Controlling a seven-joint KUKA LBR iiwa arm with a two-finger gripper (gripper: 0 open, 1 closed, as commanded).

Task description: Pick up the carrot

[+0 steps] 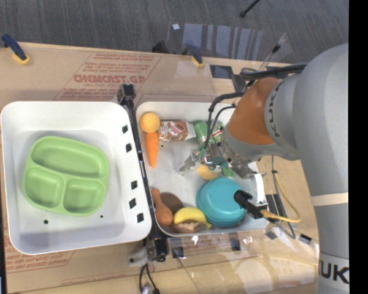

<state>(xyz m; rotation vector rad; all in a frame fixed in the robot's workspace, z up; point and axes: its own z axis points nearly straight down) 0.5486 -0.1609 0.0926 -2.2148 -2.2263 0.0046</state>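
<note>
Carrot lies along the left wall of the right bin, its thick end touching an orange ball above it. Well apart, the gripper hangs low over the bin's middle beside a small yellow thing and a teal pan; whether it is clenched or released, I cannot tell. A green tray sits in the left bin.

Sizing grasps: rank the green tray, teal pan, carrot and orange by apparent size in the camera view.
1. green tray
2. teal pan
3. carrot
4. orange, shorter than the carrot but rounder, so those two are close.
</note>
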